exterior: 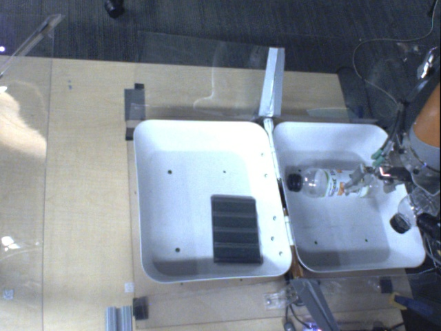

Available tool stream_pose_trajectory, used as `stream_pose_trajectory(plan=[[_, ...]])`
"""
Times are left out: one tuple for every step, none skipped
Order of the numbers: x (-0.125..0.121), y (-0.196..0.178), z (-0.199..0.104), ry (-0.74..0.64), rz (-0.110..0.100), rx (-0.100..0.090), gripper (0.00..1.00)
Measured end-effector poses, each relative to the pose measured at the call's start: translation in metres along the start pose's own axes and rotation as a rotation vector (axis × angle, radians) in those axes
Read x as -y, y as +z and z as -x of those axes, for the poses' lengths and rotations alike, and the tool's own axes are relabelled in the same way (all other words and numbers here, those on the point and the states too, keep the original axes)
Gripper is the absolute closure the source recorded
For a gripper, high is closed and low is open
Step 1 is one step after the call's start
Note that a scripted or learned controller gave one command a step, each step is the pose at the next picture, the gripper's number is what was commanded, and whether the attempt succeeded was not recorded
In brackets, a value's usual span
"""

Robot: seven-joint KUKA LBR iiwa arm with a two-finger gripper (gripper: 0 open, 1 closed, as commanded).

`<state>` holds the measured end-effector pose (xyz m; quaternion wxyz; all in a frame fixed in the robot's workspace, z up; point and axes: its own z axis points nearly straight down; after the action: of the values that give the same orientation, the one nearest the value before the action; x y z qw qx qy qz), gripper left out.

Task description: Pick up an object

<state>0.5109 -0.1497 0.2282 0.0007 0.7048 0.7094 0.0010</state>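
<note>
You're looking down on the wooden surface [76,185] with its two white bins sitting side by side, and the arm [424,126] is reaching in over the right bin [344,247] from its right edge. Lying in that bin is a clear plastic bottle [327,183], resting on its side in the upper half, its black cap pointing toward the bin's left wall and its base pointing right. The pincer [375,174] is sitting right at the base end of the bottle, touching or just beside it, but the metal parts are blurring into the clear plastic there, so you cannot tell whether it is wide, narrow, or gripping anything. Over in the left bin [158,150], a dark ribbed rectangular block [236,229] is lying flat near the bottom edge, slightly right of the middle, well apart from the bottle. Between the two bins, a grey metal bar [271,81] is running up across the surface toward its far edge.
</note>
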Motion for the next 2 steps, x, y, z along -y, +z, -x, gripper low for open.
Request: stream_pose_trajectory(plan=[[-0.058,0.092,0.005,-0.147,0.037,0.013,0.0],[-0.068,0.117,0.003,-0.153,0.006,0.002,0.0]])
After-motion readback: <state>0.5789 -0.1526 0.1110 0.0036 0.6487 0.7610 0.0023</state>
